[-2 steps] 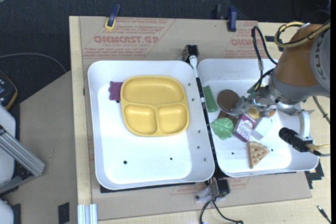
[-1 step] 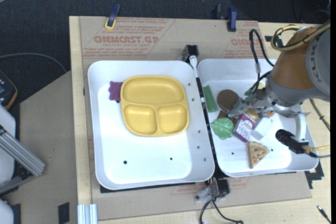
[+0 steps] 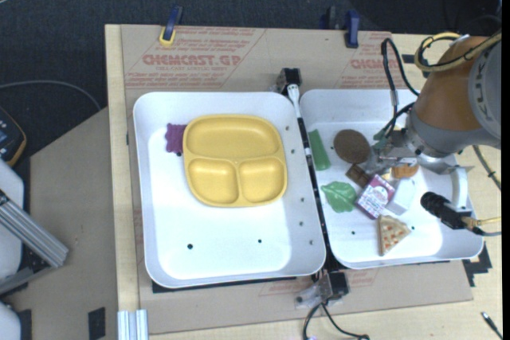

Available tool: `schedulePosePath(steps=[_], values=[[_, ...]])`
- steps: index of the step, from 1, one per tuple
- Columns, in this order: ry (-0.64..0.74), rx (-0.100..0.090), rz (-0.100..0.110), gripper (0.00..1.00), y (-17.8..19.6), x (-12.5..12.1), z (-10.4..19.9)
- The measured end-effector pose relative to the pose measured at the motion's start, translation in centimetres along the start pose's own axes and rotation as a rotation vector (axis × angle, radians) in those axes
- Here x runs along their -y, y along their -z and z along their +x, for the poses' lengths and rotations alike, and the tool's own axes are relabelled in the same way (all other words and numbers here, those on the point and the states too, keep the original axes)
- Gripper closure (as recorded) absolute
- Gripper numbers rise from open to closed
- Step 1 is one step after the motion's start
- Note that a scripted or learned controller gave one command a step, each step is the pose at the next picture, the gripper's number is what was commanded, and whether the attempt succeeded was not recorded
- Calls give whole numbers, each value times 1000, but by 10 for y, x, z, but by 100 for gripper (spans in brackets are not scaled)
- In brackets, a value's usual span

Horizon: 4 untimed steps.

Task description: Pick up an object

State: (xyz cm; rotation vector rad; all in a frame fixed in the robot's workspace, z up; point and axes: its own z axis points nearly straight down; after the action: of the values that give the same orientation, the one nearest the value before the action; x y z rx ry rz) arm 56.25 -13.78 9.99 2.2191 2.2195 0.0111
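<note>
**Arm down in the right bin, no pick yet to be seen**

Camera view: the arm [image 3: 454, 103] reaches in from the right and its gripper [image 3: 388, 154] sits low over the clutter in the right bin [image 3: 414, 251]. Whether it is open, closed or gripping anything cannot be told here; the wrist hides that part. Around it lie a brown disc [image 3: 351, 145], a green stick [image 3: 319, 149], a green leaf [image 3: 340, 195], a purple-and-white packet [image 3: 375, 197], a pizza slice [image 3: 392, 233] and something orange [image 3: 405, 169] just beside the gripper. The left bin [image 3: 231, 251] holds a yellow divided tray [image 3: 235, 159] with a purple piece [image 3: 174, 137] touching its left edge.

By my reading, the step in hand is the reach or the grasp itself, with the likeliest target among the items crowded at the gripper. The next move calls for a clean close on one item, then a straight lift clear of its neighbours.

Writing: the brown board [image 3: 119, 171] under the bins carries red print, reading roughly "CHEMCAST GP". The packet's label is too small to read.
</note>
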Motion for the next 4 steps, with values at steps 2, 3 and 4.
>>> schedulePosePath(steps=[2,3,4], values=[[1,5,0,100,98,0,-11],[1,5,1,100,127,-1,-11],[5,3,3,100,132,-6,35]])
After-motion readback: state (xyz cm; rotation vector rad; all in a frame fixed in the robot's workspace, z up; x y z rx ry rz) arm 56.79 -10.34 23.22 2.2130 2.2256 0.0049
